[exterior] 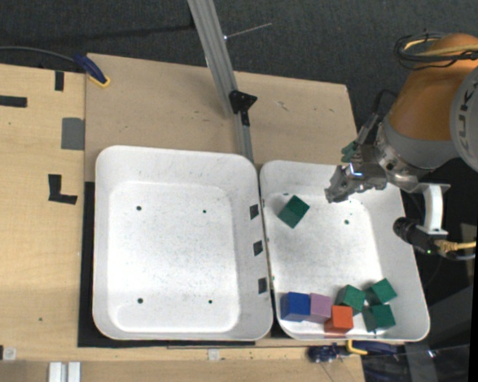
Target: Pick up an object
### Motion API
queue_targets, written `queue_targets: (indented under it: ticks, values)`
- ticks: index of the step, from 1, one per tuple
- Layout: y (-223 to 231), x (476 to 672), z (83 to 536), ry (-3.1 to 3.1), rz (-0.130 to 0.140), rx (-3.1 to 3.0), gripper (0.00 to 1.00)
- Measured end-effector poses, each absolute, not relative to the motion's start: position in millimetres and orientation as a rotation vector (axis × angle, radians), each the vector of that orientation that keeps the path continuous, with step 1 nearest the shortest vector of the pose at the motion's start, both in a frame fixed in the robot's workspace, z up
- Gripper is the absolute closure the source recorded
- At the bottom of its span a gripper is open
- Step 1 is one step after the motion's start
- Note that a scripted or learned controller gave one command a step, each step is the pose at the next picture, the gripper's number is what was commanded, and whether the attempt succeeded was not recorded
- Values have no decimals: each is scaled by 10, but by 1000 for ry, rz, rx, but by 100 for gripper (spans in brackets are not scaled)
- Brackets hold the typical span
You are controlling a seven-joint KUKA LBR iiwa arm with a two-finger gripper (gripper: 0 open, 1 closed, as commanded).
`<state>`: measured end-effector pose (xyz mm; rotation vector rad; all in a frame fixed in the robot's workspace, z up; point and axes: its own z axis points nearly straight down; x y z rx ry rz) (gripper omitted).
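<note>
1. Hanging over the back part of the right-hand bin (399, 238), the gripper (339, 191) points down and toward the view's left from the grey wrist; whether it is spread or closed cannot be told from this slant, and nothing is seen in its grasp.
2. Nearest to it is a green cube (292, 210), lying by itself on the bin floor just to the view's left of the gripper and slightly nearer the camera — apart from it, tilted on a corner.
3. Farther from the gripper, along the near wall of the same bin, a cluster of blocks sits packed together: a blue cube (296, 305), a pale purple block (321, 306) touching it, an orange cube (341, 318) in front of that, and three dark green blocks (374, 303) bunched toward the corner on the arm's side.
4. Beyond the green cube, across the shared rim, lies the left-hand bin (176, 161) — well apart from the gripper.
5. Behind the gripper rises the arm's orange band (430, 85), at the view's upper right.
6. A grey metal bar (220, 54) runs at a slant from the top of the view down to the meeting of the two bins.
</note>
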<state>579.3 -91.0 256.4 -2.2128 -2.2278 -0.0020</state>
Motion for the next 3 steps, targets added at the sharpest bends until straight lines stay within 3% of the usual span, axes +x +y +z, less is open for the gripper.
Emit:
queue_targets:
  ticks: [3]
  values:
    - [711, 5569, 2414, -2229, 0, -2210, 100]
